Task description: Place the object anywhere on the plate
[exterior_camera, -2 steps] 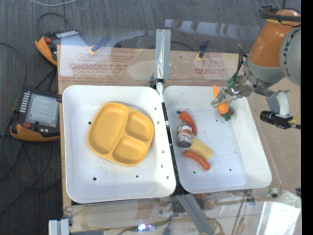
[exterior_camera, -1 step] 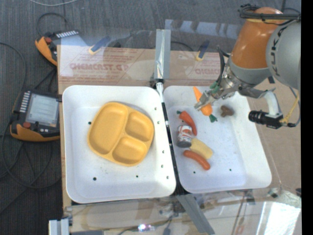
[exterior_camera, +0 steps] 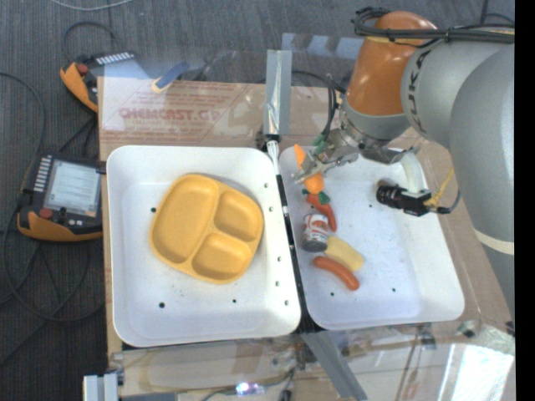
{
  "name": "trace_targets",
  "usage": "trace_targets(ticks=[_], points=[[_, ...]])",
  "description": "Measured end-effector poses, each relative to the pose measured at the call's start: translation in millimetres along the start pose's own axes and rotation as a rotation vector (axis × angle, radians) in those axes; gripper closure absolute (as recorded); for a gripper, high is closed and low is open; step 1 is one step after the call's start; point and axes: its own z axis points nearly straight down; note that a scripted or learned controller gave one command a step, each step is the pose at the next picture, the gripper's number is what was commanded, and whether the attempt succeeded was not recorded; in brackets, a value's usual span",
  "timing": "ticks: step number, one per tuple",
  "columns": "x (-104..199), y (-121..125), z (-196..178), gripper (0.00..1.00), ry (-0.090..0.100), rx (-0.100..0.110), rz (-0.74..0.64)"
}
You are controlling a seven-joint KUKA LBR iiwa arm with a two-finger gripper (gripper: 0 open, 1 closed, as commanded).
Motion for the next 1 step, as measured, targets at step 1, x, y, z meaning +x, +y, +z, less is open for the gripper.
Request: trace_targets(ticks=[1], points=[[93.9, -15.5, 0.0, 1.0, 0.001, 0.0, -0.206]])
